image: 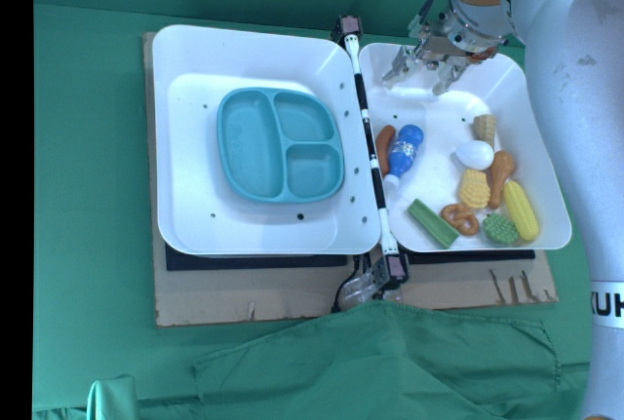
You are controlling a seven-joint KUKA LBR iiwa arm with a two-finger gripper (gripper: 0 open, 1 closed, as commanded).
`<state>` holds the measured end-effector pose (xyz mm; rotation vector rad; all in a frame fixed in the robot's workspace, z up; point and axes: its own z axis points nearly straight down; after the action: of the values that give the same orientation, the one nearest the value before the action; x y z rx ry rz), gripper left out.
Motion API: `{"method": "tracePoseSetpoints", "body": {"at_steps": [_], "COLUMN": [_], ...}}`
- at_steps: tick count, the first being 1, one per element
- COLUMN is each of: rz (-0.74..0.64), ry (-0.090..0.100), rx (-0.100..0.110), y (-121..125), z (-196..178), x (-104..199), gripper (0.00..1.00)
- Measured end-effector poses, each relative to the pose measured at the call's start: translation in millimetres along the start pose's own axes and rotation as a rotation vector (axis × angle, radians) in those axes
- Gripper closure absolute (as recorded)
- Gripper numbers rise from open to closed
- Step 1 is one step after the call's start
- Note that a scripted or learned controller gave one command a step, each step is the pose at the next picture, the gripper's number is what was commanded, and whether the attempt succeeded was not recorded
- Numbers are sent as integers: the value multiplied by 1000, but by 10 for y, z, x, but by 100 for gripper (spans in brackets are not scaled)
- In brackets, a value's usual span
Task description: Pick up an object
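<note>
A: How far along are we with the pick?

B: We judge it barely begun. Our gripper (421,72) hangs over the far end of the right bin (551,213), spread wide with nothing between its fingers (398,72).

A: So nothing is lifted. Where are the things we could take?

B: All lie in the right bin, nearer the camera than the gripper. The blue bottle (405,148) and the red sausage (384,148) lie just beside each other near the divider (369,150); the white egg (475,154) sits further right, with the drumstick (499,176) and yellow corn (520,210) beyond it (the pile there is crowded).

A: And the left bin (185,116)?

B: It carries a teal divided plate (281,144).

A: What remains, then?

B: Everything: we still must choose a thing, descend, close and lift.
</note>
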<state>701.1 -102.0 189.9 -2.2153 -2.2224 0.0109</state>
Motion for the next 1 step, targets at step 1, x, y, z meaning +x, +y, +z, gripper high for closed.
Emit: {"method": "tracePoseSetpoints", "body": {"at_steps": [1], "rz": [11], "ry": [-5], "rx": [-23], "y": [-7], "z": [-911], "x": [-653], "gripper": [0]}}
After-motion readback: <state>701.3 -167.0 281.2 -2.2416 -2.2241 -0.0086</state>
